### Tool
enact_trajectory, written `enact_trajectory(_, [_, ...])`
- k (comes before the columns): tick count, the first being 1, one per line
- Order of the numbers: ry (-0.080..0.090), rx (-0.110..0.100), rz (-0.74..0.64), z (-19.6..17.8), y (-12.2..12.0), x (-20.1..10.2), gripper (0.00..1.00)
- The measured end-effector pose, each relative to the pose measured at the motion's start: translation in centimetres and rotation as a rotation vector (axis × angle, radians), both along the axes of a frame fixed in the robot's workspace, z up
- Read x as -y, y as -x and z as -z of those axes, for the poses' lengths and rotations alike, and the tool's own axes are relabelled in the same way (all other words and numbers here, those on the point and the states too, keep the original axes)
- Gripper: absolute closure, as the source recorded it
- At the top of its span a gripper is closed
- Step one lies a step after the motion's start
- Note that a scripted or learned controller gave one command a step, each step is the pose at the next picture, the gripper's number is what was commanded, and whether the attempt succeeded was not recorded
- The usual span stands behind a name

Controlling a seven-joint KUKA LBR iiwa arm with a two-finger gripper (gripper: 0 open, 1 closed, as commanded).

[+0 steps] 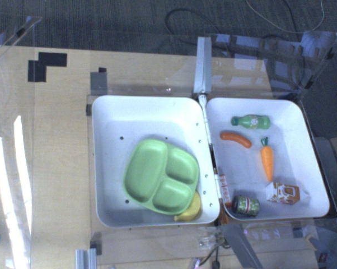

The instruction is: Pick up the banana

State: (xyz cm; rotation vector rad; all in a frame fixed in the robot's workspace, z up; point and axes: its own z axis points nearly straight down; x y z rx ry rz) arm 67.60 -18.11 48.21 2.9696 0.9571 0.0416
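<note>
On the bench [51,167], pale wood-grain with black tape marks at upper left, we log two white bins side by side. Left bin [110,122]: smooth plastic, holding a green tray [160,175] with three moulded compartments, tilted. We find the banana [190,210] yellow and curved, mostly tucked under the tray's near right corner, close to the bin's front wall. Right bin [303,133]: a green bottle [250,121] lying flat, label unreadable; an orange sausage [235,139]; a carrot [267,159]; a small carton [284,193], print too blurred to read; a green-labelled can [246,205] on its side. Beyond the bench, dark carpet with loose cables [280,10]. We cannot tell the gripper's state.
</note>
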Motion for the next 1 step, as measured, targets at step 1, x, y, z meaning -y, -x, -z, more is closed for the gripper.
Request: enact_trajectory(1, [0.003, 0.007, -0.013, -1.18, -0.15, -0.33, 1.0])
